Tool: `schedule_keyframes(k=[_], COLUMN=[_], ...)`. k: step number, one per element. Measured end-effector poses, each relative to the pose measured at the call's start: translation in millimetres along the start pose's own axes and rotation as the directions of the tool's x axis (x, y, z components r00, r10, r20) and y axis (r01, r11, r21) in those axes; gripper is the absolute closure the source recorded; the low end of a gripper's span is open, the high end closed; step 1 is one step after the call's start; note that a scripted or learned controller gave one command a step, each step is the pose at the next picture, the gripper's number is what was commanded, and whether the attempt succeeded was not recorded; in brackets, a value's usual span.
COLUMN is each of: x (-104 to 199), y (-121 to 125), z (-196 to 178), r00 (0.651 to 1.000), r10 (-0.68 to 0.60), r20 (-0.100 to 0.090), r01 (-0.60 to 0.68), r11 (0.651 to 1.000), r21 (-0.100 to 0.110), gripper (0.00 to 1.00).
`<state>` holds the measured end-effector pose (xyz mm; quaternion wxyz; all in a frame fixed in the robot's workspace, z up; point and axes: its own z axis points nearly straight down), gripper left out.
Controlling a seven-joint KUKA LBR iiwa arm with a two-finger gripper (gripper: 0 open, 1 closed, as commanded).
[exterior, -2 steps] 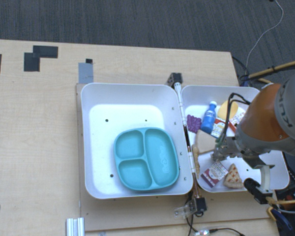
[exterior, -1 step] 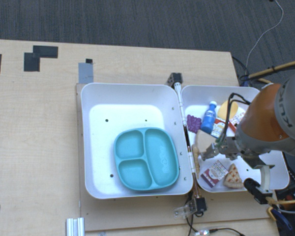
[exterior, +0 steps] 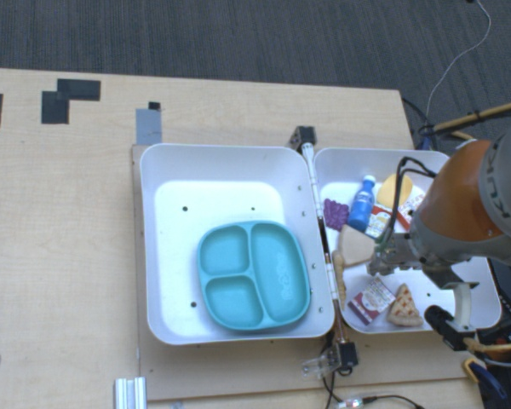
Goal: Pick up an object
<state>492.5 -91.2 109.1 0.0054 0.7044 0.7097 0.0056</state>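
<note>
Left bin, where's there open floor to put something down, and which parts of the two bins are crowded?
In the left bin, bare white floor runs along the far wall and the left wall, bordering the blue divided plate. The right bin is crowded: blue bottle, purple item, packet, pizza slice toy, with the arm above.

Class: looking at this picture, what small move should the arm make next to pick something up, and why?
Probably lower straight down: the tool hovers in the right white bin, just above the small red-and-white packet and the toy pizza slice, with neither between its fingers.
</note>
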Motion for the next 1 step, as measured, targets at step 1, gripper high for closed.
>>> schedule_keyframes(k=[1], x=[0.0], y=[0.0], z=[0.1], r00=[1.0], r10=[0.001], r20=[0.0], r01=[-0.001], r11=[1.0], r21=[0.0], gripper=[0.0])
